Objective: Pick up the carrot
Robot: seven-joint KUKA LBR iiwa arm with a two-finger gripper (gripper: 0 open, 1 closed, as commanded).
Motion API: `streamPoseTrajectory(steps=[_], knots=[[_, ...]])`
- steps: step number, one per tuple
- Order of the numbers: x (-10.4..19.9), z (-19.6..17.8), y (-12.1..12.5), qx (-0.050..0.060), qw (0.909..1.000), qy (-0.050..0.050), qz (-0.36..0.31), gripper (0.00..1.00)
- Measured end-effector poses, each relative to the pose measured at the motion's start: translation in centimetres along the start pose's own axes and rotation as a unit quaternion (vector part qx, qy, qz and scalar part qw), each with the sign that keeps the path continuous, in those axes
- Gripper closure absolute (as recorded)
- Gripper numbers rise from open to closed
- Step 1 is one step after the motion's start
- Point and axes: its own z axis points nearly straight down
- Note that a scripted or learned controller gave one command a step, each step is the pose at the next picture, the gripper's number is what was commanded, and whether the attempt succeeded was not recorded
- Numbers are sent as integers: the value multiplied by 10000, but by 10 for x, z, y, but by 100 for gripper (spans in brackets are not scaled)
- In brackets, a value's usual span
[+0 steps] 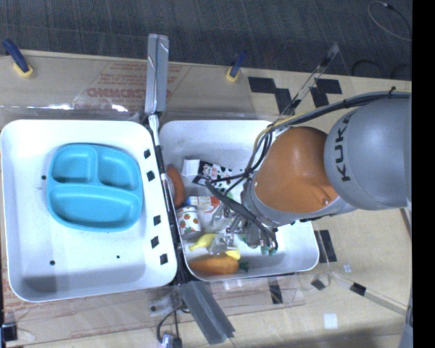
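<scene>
Carrot (216, 264): lying at the near rim of the right bin (304, 256). Gripper (241, 239): just above the carrot, among clutter; jaw state cannot be told. Step: approach. Next: descend onto the carrot, close.

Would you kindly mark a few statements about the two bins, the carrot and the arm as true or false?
1. The blue tray lies in the left bin. True.
2. The carrot lies on the blue tray. False: it lies in the right bin, near its front wall.
3. The arm reaches over the right bin. True.
4. The gripper has lifted the carrot clear of the bin. False: the carrot rests on the bin floor, just below the gripper.
5. The right bin holds several other small things besides the carrot. True.
</scene>
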Motion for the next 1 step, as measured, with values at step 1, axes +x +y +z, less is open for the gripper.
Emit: streamPoseTrajectory(steps=[1], knots=[[8, -87, 60, 13, 9991, 35, 420, 100]])
